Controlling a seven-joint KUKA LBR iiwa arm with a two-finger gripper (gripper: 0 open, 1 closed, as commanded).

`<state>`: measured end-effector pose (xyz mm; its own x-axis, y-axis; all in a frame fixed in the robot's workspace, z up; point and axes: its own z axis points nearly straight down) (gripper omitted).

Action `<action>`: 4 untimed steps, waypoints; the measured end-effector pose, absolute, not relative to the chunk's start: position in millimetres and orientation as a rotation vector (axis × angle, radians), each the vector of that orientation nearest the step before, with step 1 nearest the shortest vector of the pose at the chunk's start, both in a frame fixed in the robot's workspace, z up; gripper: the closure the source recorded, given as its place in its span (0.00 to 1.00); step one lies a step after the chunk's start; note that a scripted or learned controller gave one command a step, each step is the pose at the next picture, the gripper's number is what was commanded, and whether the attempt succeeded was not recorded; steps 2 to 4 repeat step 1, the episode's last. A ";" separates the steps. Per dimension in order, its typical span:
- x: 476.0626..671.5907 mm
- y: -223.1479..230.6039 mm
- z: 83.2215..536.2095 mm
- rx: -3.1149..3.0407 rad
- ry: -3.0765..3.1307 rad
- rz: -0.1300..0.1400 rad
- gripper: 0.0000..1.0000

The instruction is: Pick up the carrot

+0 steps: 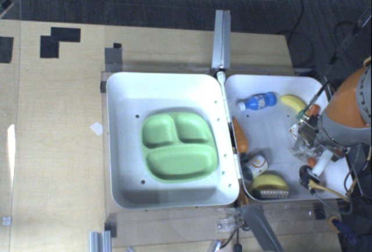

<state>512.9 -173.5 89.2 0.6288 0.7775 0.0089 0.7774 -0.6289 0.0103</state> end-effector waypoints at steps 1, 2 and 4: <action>487.7 -162.9 115.2 2.928 1.143 -0.001 1.00; 487.7 -162.9 115.2 2.928 1.143 -0.001 1.00; 487.7 -162.9 115.2 2.928 1.143 -0.001 1.00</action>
